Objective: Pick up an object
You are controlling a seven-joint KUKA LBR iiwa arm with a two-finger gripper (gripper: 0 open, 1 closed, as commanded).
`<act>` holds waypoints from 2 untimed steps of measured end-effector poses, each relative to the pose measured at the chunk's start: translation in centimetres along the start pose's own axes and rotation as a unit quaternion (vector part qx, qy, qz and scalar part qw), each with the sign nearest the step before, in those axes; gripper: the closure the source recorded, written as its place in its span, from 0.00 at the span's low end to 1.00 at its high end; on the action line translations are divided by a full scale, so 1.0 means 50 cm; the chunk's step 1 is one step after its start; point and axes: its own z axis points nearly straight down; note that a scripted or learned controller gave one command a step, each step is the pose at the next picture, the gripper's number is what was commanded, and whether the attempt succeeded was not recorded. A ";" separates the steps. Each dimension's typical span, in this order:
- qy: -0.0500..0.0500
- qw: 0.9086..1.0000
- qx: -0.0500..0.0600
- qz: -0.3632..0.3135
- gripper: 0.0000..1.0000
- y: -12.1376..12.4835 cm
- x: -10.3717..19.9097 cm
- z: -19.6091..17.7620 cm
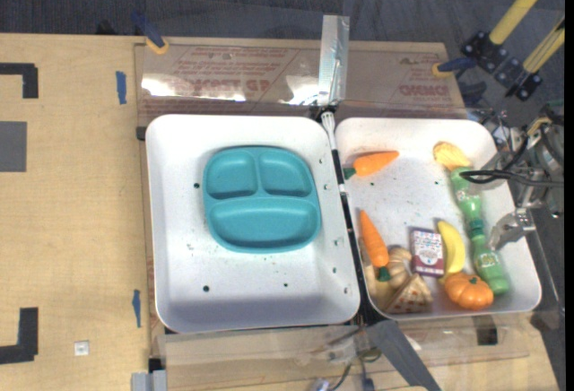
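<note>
The right white bin (404, 201) holds several toy foods. An orange carrot (375, 162) lies near its far edge and a second carrot (373, 239) lies along its left wall. A small red and purple box (427, 252) sits in the middle front, beside a yellow banana (453, 246). An orange pumpkin (468, 291) and a tan wedge (409, 294) rest at the front. Green bottle-like pieces (472, 205) run down the right side, with a yellow piece (448, 153) at their far end. My gripper (513, 230) hangs at the bin's right rim, just right of the green pieces, with nothing seen in it.
The left white bin (170, 201) carries a teal divided plate (261, 198). A clear wall with a metal post (334, 57) stands behind both bins. Cables (525, 167) hang by the arm at the right. Yellow-legged stand parts (520, 13) rise at the back right.
</note>
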 end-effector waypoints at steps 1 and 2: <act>0.004 1.000 -0.001 0.001 0.00 -0.107 -0.026 0.324; -0.016 1.000 0.005 0.011 0.00 -0.068 0.020 0.330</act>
